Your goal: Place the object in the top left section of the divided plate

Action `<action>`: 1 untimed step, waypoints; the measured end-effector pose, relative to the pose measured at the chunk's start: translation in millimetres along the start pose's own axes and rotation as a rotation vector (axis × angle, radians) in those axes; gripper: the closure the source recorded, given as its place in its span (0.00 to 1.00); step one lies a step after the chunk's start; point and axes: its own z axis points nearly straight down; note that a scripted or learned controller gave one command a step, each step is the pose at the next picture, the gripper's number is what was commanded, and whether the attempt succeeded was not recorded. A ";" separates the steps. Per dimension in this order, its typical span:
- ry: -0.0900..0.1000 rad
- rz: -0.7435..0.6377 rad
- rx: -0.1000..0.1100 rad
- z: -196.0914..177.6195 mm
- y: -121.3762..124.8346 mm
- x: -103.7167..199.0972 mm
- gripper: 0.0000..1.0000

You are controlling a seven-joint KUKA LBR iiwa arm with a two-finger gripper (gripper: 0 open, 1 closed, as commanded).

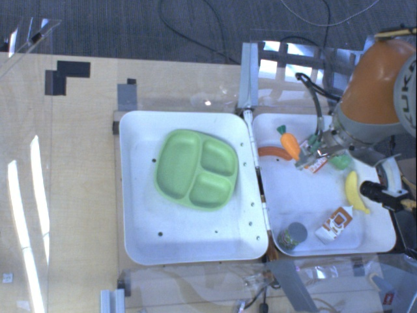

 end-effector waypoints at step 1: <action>0.000 0.047 0.001 -44.6 40.4 25.2 1.00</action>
